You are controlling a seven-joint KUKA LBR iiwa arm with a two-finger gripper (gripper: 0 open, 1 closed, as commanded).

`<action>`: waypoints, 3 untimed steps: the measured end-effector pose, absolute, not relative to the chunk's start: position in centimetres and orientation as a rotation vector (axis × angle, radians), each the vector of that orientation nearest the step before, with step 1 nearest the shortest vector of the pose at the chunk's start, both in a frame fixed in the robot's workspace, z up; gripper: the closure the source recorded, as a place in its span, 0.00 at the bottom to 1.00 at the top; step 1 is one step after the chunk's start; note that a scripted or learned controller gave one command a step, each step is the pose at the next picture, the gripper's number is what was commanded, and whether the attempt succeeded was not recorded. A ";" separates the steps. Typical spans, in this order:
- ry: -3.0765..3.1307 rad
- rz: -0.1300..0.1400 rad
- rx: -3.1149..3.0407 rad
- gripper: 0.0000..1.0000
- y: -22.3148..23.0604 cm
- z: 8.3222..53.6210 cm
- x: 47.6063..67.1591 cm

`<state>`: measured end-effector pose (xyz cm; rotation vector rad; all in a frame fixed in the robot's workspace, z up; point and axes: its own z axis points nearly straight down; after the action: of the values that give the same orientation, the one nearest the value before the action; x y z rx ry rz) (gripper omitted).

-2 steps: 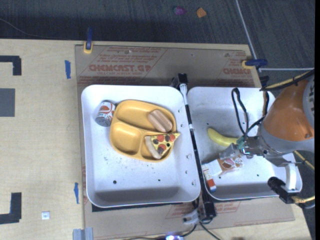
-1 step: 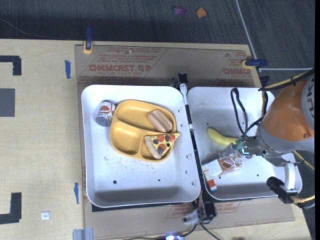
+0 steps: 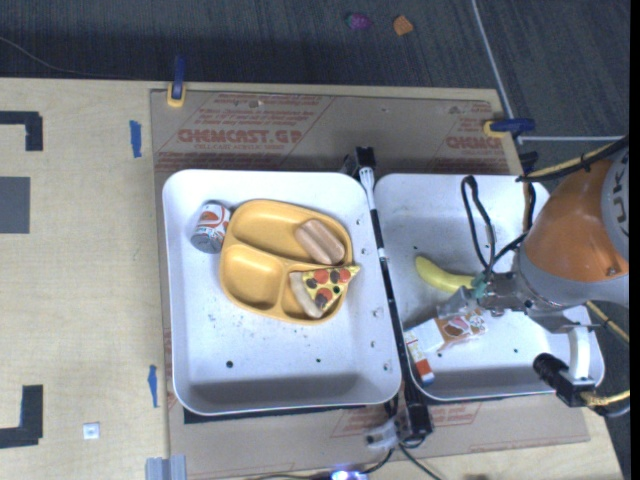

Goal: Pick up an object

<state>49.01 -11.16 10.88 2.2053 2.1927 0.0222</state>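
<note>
One clear packet (image 3: 462, 325) lies flat in the right bin (image 3: 520, 376), just beside a banana (image 3: 440, 274). Judged light, crinkly and slippery; best pinched across its middle. The gripper (image 3: 480, 296) is directly above it; finger state cannot be told.

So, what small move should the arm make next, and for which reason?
Probably a short, straight descent onto the clear packet in the right bin. The claw sits just above the packet, between it and the banana, so only a slight lowering seems needed. The packet lies flat on the bin floor, so I would go slowly. How the claw stands cannot be judged from this view.
</note>
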 end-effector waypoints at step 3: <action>2.213 0.009 2.215 0.00 -9.4 9.0 48.3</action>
<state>48.26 -9.43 8.95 2.2147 2.2131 0.0091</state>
